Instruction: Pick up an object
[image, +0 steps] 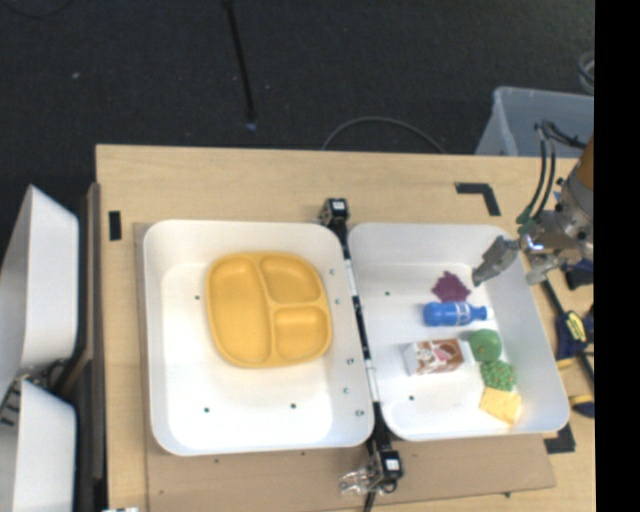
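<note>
The right bin (400, 250) holds several small objects. A purple lumpy item (451, 286) lies near its middle, with a blue bottle (455, 314) on its side just below it. Lower down are a red-and-white packet (437, 356), a round green piece (485, 345), a bumpy green piece (497, 375) and a yellow block (501, 404). My gripper (491, 264) hangs over the bin's upper right part, just right of and above the purple item. Nothing is seen held in it.
The left bin (180, 400) bears a yellow divided plate (270, 307). A grey tub (530, 120) stands behind the bench at the right. White boxes (40, 290) sit off the bench's left edge. A hinge strip (358, 330) separates the two bins.
</note>
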